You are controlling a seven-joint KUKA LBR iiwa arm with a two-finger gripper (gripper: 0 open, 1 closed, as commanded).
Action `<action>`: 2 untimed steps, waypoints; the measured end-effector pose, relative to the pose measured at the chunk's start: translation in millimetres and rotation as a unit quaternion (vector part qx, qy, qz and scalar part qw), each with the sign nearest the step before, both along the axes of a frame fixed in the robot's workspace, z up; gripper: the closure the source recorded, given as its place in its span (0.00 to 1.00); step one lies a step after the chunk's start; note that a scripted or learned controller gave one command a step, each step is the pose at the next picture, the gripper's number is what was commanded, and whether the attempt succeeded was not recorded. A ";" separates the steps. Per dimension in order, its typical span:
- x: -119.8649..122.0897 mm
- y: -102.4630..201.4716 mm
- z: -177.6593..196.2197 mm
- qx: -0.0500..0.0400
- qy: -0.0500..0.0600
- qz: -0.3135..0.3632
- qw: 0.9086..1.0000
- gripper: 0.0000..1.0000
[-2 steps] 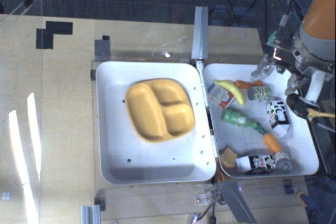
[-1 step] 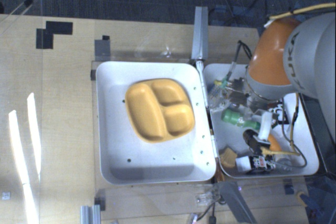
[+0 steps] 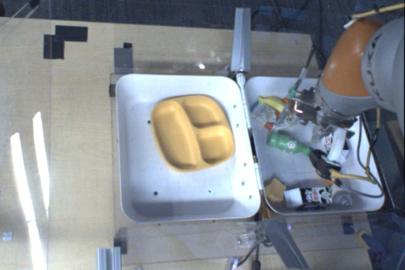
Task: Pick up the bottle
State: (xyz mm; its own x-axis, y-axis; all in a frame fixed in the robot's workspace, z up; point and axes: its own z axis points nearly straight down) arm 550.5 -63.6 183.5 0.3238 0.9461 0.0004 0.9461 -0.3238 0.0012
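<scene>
Tool (image 3: pixel 311 116) state cannot be told, since the wrist hides its tip; it is seen low inside the right bin (image 3: pixel 373 202), toward that bin's far half. Nothing is seen to be carried by it. The green bottle (image 3: pixel 288 143), taken as the task's thing, is seen lying on its side on the bin floor, just beside and slightly in front of the tool. A yellow banana-like item (image 3: pixel 271 102) is seen near the far left corner of that bin, and a dark-labelled white container (image 3: pixel 310 196) along its near edge. A yellow divided tray (image 3: pixel 192 132) is held by the left bin (image 3: pixel 130 199). The pick is judged not yet made; gripping and lifting remain.
</scene>
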 end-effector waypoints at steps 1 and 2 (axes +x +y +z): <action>27.1 -49.2 -92.6 0.000 0.000 -0.093 0.996 0.00; 28.5 -47.8 -83.5 0.001 0.000 -0.089 0.996 1.00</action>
State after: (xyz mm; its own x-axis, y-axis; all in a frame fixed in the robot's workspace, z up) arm 579.0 -111.5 100.1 0.4856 0.8742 0.0017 0.8742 -0.4856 0.0004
